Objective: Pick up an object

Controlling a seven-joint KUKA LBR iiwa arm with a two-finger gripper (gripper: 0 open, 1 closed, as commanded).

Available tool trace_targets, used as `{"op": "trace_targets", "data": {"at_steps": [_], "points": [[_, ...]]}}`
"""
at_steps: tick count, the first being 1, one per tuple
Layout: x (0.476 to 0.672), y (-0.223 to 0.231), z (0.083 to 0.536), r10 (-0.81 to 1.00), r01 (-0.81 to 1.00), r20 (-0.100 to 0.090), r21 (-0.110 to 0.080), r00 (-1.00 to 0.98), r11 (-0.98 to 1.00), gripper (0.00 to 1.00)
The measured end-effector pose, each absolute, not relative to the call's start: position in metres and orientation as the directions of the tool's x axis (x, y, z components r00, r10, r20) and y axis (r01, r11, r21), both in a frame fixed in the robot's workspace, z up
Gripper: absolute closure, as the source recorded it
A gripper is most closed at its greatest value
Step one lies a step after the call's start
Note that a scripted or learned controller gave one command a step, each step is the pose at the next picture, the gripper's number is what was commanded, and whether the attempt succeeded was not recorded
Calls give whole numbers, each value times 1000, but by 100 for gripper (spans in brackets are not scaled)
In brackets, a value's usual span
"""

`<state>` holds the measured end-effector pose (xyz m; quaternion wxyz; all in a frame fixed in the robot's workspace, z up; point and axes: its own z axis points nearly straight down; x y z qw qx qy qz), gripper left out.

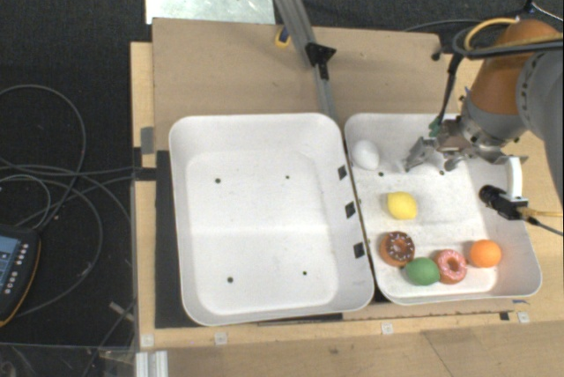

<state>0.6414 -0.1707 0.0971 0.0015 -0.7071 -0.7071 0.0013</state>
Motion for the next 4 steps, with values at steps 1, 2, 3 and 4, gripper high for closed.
{"op": "trace_targets", "data": {"at_steps": [1,2,3,4], "points": [[643,-171,111,1000,1000,-1,4,0,0,100],[648,-170,156,1000,1000,-1,7,-3,3,100],[650,-171,209,1000,1000,-2,9,-5,5,100],[654,-107,214,1000,1000,2,3,-11,11,100]]}}
